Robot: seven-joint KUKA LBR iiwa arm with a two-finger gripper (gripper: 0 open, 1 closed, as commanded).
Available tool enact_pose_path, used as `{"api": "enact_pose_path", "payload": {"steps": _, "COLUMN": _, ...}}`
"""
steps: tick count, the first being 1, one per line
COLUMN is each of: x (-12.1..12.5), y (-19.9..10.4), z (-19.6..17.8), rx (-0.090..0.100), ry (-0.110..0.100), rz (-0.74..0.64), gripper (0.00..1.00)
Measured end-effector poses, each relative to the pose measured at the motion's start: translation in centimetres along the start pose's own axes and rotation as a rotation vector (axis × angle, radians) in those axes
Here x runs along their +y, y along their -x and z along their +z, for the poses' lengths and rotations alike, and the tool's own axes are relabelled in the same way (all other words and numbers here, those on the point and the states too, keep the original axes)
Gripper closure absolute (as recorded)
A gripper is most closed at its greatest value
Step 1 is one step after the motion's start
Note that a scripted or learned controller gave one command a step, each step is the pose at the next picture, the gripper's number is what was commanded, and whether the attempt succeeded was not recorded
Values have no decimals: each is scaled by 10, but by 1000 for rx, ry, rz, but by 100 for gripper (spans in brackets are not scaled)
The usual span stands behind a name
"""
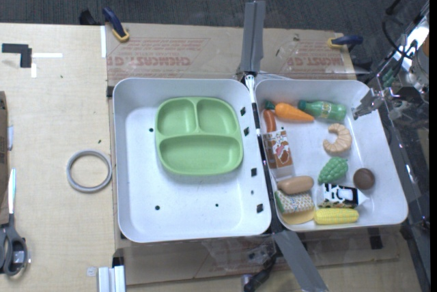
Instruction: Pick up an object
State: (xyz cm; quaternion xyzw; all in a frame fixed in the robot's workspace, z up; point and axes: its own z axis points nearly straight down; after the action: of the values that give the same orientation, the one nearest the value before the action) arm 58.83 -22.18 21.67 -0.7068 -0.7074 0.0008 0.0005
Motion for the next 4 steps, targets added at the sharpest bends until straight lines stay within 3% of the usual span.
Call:
{"api": "enact_pose_path", "payload": {"steps": 1, "x": 41, "y": 0, "z": 60, "rx": 0, "ry": 0, "rz": 82, "gripper": 0}}
{"api": "enact_pose_path", "payload": {"steps": 3, "x": 55, "y": -3, "z": 76, "rx": -9, "ry": 34, "rz": 92, "gripper": 0}}
{"api": "enact_pose_path", "payload": {"steps": 4, "x": 56, "y": -3, "z": 76, "rx": -10, "ry": 39, "rz": 105, "gripper": 0}}
